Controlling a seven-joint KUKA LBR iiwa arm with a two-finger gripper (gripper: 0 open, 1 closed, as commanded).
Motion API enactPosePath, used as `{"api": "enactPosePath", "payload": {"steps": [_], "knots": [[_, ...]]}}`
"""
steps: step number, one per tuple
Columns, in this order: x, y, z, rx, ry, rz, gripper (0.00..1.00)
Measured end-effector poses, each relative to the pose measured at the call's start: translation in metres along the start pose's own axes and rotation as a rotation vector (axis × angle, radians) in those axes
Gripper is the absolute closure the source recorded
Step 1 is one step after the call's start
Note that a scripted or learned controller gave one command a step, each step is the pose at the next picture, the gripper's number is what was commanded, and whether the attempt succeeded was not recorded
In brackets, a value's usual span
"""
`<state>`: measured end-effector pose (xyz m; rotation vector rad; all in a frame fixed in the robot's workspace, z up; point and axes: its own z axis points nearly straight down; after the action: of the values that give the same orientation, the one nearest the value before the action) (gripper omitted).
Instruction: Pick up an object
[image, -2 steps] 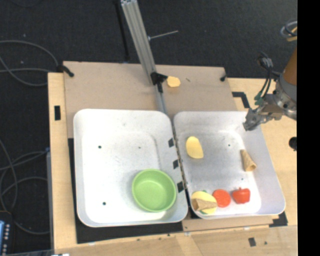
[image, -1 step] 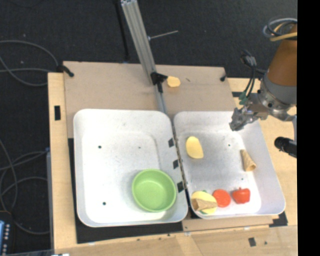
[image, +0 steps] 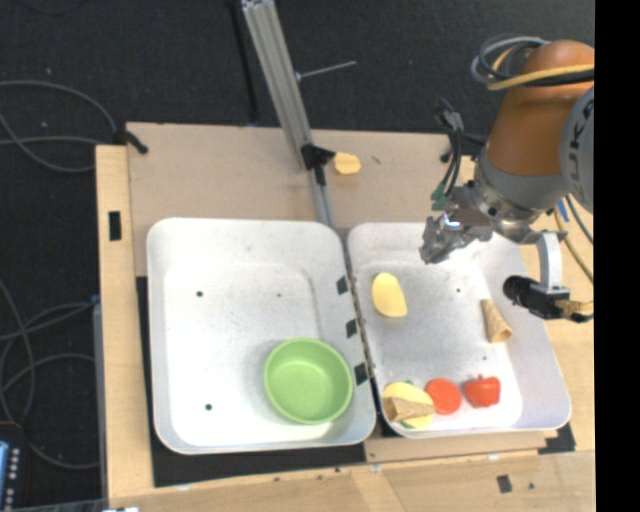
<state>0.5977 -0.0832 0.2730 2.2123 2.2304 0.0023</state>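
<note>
In the right-hand shallow white plastic bin (image: 520, 395), the grey two-finger gripper (image: 437, 247) hangs over the far edge, carrying nothing; how wide it stands I cannot tell. The pale yellow rounded lemon-like object (image: 389, 296), probably its target, lies just nearer, unobstructed. 2 red toys sit at the bin's near edge: a small round red-orange tomato (image: 443, 396) and a small red pepper-like piece (image: 482, 391).

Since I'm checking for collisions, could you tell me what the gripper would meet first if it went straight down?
Most likely the bare floor of the right bin. The gripper hangs above it, with the lemon off to one side, though depth is uncertain.

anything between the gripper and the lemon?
No. In the camera view, only bare bin floor lies between the gripper and the lemon.
</note>
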Motion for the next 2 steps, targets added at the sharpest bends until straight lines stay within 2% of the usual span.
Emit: {"api": "enactPosePath", "payload": {"steps": [1,2], "knots": [[0.054,-0.003,-0.005,0.001,0.001,0.000,1.00],[0.107,-0.005,0.011,0.002,-0.001,0.002,1.00]]}}
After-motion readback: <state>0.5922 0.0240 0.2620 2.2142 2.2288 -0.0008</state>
